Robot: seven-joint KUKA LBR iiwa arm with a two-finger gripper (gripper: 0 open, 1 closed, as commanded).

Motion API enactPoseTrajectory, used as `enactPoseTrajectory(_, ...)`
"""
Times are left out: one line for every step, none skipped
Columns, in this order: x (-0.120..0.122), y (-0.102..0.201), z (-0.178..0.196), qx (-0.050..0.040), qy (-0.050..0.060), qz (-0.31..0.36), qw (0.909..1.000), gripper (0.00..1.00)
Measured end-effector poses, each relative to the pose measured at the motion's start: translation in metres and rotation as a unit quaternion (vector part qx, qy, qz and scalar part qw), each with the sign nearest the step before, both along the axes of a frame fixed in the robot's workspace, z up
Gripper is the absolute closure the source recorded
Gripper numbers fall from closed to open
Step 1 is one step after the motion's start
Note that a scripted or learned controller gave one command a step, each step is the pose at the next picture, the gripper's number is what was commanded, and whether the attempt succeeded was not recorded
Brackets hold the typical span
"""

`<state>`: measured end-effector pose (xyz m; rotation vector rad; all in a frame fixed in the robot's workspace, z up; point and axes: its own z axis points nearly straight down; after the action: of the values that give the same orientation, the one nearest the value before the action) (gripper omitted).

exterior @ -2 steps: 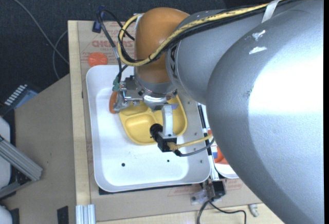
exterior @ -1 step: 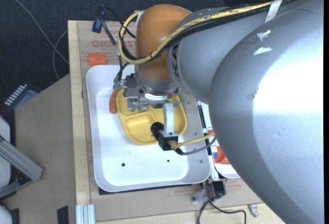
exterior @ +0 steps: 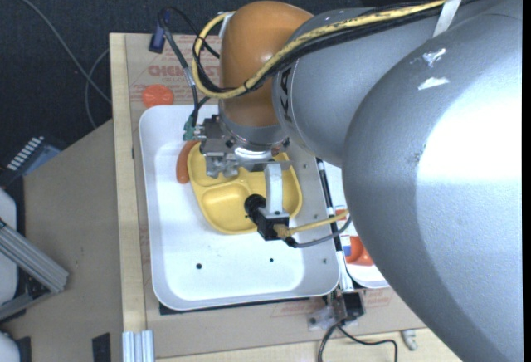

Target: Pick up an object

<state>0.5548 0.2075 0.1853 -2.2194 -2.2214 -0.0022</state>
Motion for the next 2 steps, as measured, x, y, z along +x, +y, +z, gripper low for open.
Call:
enactPoseTrajectory(-0.0766, 0.0171, 0.0224, -0.0010, 0.002, 0.000, 1.0000, 1.00)
enactPoseTrajectory(-0.0765, 0.0175, 0.0321, -0.0006, 0.002, 0.000, 1.0000, 1.00)
